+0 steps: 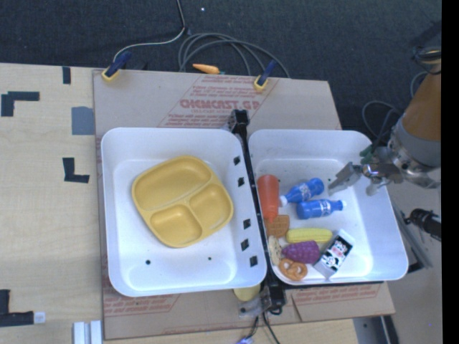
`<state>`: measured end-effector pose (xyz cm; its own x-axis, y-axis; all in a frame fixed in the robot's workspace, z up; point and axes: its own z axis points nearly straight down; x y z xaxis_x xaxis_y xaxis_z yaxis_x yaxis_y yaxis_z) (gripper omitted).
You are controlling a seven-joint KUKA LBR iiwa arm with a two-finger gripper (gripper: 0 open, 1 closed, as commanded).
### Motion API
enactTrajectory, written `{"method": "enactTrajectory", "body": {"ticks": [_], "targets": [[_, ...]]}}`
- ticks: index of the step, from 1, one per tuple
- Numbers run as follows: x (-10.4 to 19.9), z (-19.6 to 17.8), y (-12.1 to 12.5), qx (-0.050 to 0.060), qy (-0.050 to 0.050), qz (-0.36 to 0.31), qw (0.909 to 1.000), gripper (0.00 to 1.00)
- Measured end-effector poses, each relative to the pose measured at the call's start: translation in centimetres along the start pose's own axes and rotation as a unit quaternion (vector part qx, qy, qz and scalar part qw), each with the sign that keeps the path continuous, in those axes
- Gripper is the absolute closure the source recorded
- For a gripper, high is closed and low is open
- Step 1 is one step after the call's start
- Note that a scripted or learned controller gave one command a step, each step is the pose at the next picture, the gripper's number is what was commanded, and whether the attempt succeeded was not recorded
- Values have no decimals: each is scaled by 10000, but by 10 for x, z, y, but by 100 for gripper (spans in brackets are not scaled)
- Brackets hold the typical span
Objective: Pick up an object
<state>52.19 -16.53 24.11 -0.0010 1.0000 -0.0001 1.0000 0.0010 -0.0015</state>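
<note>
The right bin (358, 143) holds several small toys. An orange cylinder (269, 195) lies by the divider. Two blue bottles (305, 190) (320, 208) lie in the middle. Below them sit a yellow corn cob (309, 235), purple grapes (301, 251), a pretzel (292, 269) and a black-and-white carton (334, 255). My gripper (359, 180) hangs over the bin's right part, just right of the upper blue bottle. Its fingers are spread open with nothing between them.
The left bin (115, 192) holds a yellow divided plate (182, 199). A black divider (247, 192) runs between the bins. Cables and clamps (215, 49) lie behind the bins. A brown cracker piece (278, 226) sits below the orange cylinder.
</note>
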Motion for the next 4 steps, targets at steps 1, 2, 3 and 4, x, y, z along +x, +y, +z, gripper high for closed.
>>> {"method": "enactTrajectory", "body": {"ticks": [1,2,3,4], "targets": [[45,127,26,-27,-27,-11,10000,0],[44,154,80,-61,-107,33,9999,0],[50,155,143,-29,-110,25,9999,0],[56,145,142,-11,-50,26,10000,100]]}}
